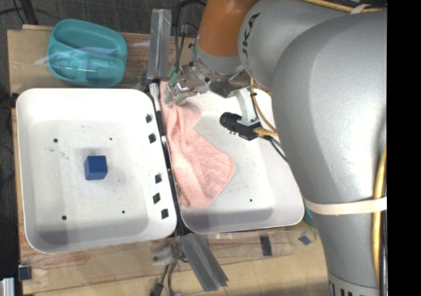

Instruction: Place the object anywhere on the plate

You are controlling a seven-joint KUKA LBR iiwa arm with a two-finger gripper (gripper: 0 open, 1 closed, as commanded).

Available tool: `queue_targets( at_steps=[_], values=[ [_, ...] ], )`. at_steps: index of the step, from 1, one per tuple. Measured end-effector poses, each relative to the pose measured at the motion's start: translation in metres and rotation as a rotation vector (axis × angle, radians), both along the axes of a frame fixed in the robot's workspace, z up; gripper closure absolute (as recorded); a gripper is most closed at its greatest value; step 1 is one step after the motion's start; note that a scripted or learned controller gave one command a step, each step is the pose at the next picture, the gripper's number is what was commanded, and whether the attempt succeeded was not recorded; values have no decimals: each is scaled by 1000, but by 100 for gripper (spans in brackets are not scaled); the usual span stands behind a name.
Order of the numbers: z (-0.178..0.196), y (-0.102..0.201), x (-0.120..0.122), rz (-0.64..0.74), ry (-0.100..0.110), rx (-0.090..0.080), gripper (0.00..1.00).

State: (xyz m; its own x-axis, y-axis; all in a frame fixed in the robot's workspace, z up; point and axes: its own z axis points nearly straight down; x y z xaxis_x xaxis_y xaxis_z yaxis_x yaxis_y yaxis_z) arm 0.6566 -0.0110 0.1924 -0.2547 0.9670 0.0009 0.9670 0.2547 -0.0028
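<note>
A small blue cube (96, 167) lies in the left white bin (39, 222), a little left of its middle. A pink towel (198, 156) is crumpled along the left side of the right white bin (266, 206). My gripper (176, 93) is low at the far left corner of the right bin, right at the towel's upper end. The wrist above it hides how the gripper meets the cloth. A teal plate (87, 51) sits on the bench beyond the far edge of the left bin.
The arm's big grey body (329, 123) covers the right side of the right bin. A black cable fitting (238, 125) hangs just right of the towel. A dark divider (164, 156) with clips runs between the bins.
</note>
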Motion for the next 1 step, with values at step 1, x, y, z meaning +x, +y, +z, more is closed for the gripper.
queue_targets(
  at_steps=[1],
  values=[
    [21, 40, -52, -138, 1, -1, 100]
  ],
)
